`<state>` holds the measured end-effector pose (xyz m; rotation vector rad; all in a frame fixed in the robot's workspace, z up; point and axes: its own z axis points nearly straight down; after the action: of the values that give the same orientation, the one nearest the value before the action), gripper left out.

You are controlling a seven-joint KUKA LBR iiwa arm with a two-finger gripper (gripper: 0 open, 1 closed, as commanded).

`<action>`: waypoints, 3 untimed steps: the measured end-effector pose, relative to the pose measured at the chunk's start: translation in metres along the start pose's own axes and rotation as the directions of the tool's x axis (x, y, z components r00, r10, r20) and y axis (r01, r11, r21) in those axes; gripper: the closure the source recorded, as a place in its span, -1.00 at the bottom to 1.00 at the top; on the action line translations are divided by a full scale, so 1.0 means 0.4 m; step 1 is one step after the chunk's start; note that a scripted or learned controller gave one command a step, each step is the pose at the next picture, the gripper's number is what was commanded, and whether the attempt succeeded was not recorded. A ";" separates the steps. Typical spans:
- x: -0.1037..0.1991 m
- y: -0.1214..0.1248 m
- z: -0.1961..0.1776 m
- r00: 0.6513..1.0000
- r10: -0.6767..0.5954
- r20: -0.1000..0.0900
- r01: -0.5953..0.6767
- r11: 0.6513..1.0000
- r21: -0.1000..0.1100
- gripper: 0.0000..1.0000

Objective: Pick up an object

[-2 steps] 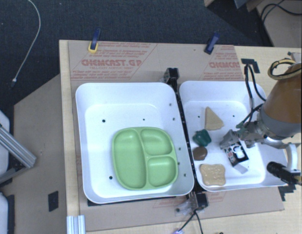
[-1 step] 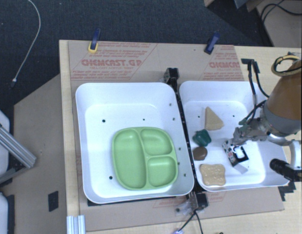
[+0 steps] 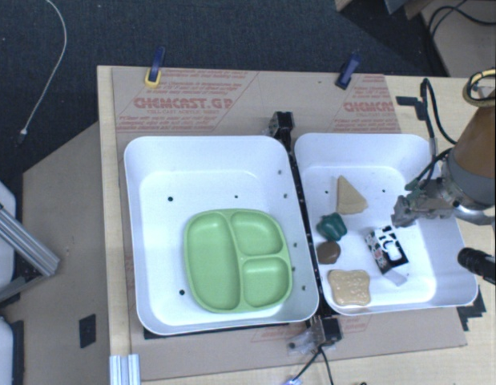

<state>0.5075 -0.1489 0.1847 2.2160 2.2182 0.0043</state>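
The right bin holds several small objects. A tan wedge lies near its middle, with a teal lump and a brown lump below it by the left wall. A flat tan piece rests at the front. A black-and-white packet lies right of centre. My gripper hangs over the right part of this bin, just above and to the right of the packet, at the end of the grey arm. I see nothing held in it.
The left bin holds a green divided plate. A black clamp sits between the bins at the back. Blue and yellow clips hold the cardboard base at its far edge.
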 end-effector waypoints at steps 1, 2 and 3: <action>-0.001 0.004 -0.098 1.000 0.000 0.000 0.000 1.000 0.000 1.00; 0.138 0.044 -0.123 1.000 -0.006 -0.003 0.006 1.000 0.002 1.00; 0.259 0.071 -0.094 1.000 -0.005 -0.004 0.005 1.000 0.008 1.00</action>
<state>0.5357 -0.0452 0.2223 2.2171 2.2294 0.0000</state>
